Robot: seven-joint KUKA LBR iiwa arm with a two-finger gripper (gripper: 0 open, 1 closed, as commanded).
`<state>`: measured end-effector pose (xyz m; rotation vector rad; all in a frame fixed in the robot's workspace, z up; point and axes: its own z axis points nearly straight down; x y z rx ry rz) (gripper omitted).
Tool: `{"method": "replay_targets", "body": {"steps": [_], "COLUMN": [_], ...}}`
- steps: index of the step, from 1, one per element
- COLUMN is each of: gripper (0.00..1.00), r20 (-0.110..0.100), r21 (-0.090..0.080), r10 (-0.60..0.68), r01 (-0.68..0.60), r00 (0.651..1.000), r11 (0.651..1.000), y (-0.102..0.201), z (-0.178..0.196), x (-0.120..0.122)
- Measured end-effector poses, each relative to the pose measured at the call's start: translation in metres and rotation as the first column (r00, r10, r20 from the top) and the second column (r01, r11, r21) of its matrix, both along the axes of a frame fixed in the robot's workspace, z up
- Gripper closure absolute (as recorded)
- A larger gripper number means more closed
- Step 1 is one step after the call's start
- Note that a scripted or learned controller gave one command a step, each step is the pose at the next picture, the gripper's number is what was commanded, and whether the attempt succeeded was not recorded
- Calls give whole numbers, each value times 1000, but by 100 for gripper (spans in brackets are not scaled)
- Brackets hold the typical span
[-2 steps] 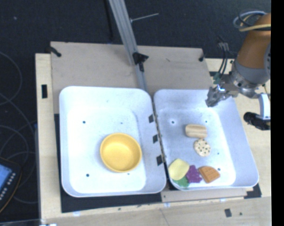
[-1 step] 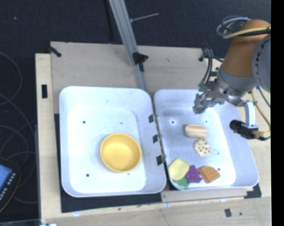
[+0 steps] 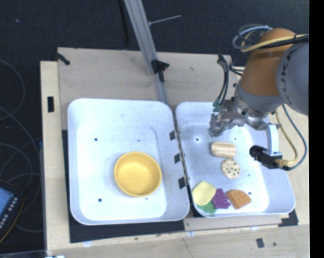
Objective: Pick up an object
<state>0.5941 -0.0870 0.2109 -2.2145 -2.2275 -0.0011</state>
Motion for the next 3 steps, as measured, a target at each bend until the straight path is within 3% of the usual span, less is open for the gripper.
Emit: {"method": "replay_targets", "body": {"steps": [2, 3], "gripper": [100, 100], "r20": [0, 0], "r21": [0, 2], "r10": [1, 2], "r01": [-1, -2], "r00": [1000, 1000], "r11": [1000, 1000], "y": [95, 137], "z": [9, 22], "x": [-15, -34]}}
